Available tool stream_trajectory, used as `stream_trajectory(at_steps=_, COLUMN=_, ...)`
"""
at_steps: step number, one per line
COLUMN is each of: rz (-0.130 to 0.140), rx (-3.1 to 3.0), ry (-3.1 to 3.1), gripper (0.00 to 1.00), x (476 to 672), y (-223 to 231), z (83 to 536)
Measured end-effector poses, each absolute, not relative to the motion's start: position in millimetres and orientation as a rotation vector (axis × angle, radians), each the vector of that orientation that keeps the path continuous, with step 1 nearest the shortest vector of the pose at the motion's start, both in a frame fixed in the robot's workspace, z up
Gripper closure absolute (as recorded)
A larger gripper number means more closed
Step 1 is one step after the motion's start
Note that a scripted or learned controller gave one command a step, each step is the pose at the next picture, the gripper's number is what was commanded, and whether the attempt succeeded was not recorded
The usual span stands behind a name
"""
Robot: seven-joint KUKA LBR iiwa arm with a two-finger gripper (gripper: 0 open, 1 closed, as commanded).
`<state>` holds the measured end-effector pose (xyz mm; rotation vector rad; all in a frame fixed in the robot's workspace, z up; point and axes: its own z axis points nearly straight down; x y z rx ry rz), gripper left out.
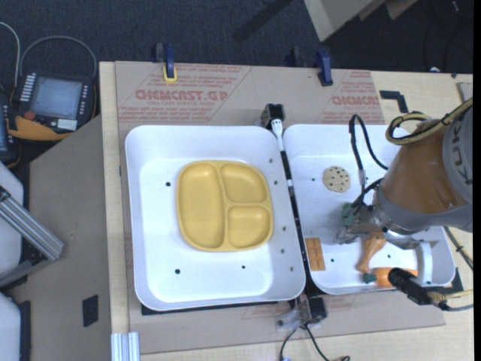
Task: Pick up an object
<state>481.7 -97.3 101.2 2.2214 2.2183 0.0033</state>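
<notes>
Gripper (355, 229) low in right bin (316, 164), beside orange carrot-like toy (370, 254).
Cannot tell its opening or any hold; centre over toy before closing.

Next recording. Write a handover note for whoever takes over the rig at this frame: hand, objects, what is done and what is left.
Hand: low over the right bin, near its front half; no object is seen in its grasp.
Right bin: a round speckled cookie lies toward the far side and a small brown card by the left wall. An orange carrot-like piece lies right beside the hand, and an orange piece with a green end at the near wall.
Left bin: a yellow divided plate.
Done: nothing visibly lifted.
Left: grasp one object and raise it.
</notes>
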Motion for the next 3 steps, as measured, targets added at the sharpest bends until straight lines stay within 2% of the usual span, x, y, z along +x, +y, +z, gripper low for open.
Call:
stream_trajectory(at_steps=1, rz=0.005, rx=2.217, ry=2.218, gripper=1.00, x=480.2, y=-98.2, z=164.3)
stream_trajectory(at_steps=2, rz=0.005, rx=2.216, ry=2.218, gripper=1.00, x=490.4, y=-103.1, z=214.8)
stream_trajectory(at_steps=3, rz=0.005, rx=2.215, ry=2.218, gripper=1.00, x=491.7, y=-103.4, z=258.8)
